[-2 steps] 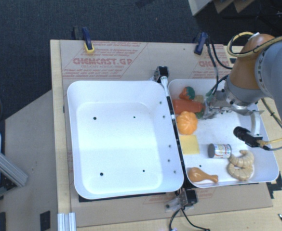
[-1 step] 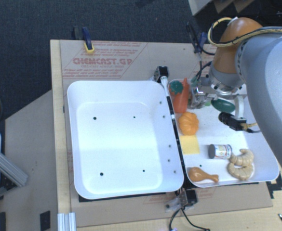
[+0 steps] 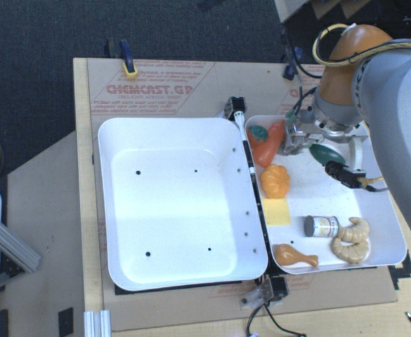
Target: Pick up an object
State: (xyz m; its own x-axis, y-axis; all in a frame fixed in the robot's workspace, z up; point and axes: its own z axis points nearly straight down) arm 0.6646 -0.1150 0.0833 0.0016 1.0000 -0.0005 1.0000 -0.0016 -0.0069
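My gripper [image 3: 294, 140] sits low in the right bin [image 3: 381, 223], at its far end. Finger state: cannot tell from this angle; nothing visibly held. Landmark: orange pumpkin-like piece [image 3: 275, 180]. Carrot [image 3: 267, 143] lies just beyond it, beside my gripper, close enough that contact cannot be judged. Yellow block [image 3: 276, 211] just nearer than the pumpkin. Small jar [image 3: 322, 226] and croissant [image 3: 352, 240] nearer and to its right. Drumstick [image 3: 295, 256] nearest, by the front rim. Left bin [image 3: 121, 209] alongside.
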